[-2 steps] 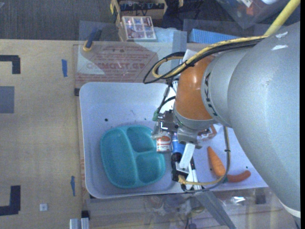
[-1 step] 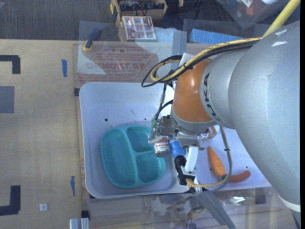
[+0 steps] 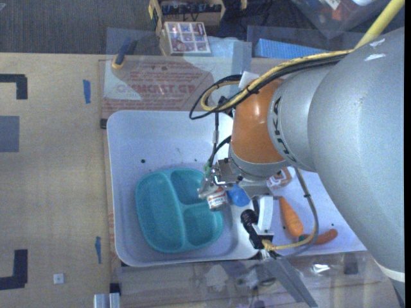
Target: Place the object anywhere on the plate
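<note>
Camera view has the gripper point(image 3: 214, 194) poised at the right rim of the teal plate point(image 3: 176, 210), a small white-and-red object point(image 3: 216, 201) pinched between its fingers, hanging just over the plate's edge; the compartments lie leftward.

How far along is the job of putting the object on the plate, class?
Done: the gripper is at the right rim of the teal plate, with a small object at its tip. In hand: whether it truly grips that object is unclear from this view. Left: the object is not yet lying on the plate; a carrot lies in the bin.
</note>
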### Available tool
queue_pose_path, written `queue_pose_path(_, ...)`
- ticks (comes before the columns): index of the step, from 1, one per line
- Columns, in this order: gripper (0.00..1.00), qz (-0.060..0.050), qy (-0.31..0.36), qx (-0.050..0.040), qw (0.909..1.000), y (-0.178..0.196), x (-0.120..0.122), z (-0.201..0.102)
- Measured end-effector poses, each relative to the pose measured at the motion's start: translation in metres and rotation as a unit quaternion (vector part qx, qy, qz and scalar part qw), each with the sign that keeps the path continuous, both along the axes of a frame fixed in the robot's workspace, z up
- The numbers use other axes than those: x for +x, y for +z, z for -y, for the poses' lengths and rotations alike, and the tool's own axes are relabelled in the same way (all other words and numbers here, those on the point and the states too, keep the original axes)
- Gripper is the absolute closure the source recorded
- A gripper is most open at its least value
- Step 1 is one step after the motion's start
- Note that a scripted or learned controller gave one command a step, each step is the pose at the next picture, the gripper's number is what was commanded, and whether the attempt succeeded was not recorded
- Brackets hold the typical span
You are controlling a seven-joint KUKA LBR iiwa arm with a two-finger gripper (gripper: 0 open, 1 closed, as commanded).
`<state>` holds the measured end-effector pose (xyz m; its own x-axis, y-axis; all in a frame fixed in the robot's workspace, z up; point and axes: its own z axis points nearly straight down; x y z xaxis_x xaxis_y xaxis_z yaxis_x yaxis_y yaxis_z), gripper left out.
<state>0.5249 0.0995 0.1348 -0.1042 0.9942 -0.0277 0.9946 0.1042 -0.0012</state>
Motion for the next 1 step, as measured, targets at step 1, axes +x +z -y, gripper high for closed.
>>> queue_pose_path(1, 0.00, 0.001, 0.005, 0.0036, 1.0000, -0.0028, 0.0000, -0.0071)
